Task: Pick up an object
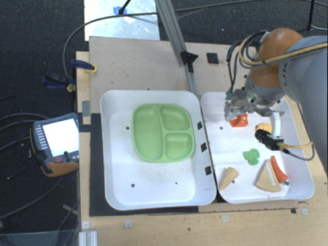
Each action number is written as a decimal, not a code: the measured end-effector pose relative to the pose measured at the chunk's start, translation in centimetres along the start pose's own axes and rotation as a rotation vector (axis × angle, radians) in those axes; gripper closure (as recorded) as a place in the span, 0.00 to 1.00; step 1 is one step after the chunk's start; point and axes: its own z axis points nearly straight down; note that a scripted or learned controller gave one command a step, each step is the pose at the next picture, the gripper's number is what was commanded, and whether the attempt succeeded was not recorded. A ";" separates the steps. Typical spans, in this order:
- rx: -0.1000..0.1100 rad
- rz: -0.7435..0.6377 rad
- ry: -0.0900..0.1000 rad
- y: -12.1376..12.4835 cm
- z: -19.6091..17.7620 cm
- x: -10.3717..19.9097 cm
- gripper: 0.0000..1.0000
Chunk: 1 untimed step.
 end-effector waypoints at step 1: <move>-0.003 -0.003 0.000 1.1 -5.6 -0.2 1.00</move>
